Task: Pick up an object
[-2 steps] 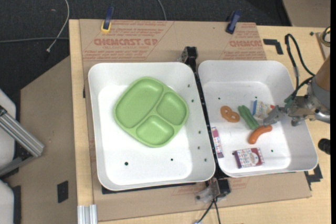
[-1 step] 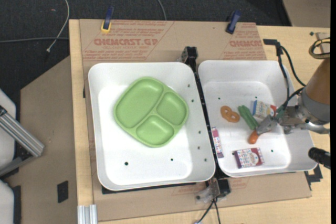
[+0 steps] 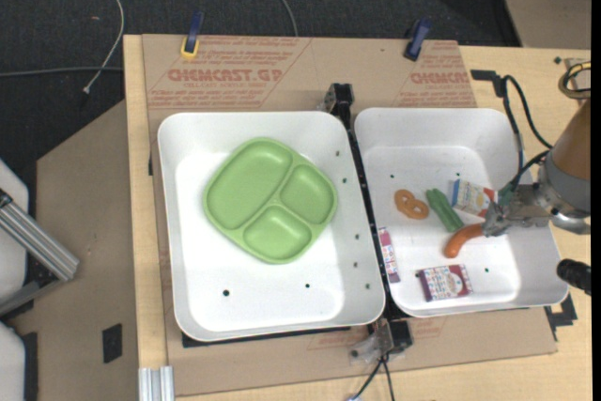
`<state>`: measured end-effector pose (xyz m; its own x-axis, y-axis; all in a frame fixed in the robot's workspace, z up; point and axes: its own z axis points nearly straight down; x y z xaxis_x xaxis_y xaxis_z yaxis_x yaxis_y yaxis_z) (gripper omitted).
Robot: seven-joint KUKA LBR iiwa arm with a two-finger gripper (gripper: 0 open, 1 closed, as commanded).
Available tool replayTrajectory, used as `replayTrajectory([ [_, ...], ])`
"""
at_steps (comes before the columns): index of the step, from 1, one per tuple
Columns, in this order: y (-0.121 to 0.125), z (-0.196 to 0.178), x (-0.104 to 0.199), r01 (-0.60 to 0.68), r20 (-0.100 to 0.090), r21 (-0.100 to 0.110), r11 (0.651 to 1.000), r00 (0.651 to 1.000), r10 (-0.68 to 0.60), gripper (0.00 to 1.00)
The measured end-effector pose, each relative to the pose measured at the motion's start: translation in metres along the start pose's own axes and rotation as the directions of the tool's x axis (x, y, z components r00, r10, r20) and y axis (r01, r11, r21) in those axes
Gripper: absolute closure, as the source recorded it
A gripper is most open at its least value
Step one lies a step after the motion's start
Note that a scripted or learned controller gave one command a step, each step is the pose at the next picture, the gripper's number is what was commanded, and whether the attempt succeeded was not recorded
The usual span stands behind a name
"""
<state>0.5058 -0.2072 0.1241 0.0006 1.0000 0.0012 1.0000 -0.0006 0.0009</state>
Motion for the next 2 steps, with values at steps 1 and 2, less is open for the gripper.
replayTrajectory([
  [1, 0.0, -0.064, -0.004, 0.001, 0.004, -0.007, 1.0, 1.0, -0.001, 1.0],
  [2, 0.002, -0.115, -0.004, 0.002, 0.004, -0.006, 1.0, 1.0, -0.002, 1.0],
])
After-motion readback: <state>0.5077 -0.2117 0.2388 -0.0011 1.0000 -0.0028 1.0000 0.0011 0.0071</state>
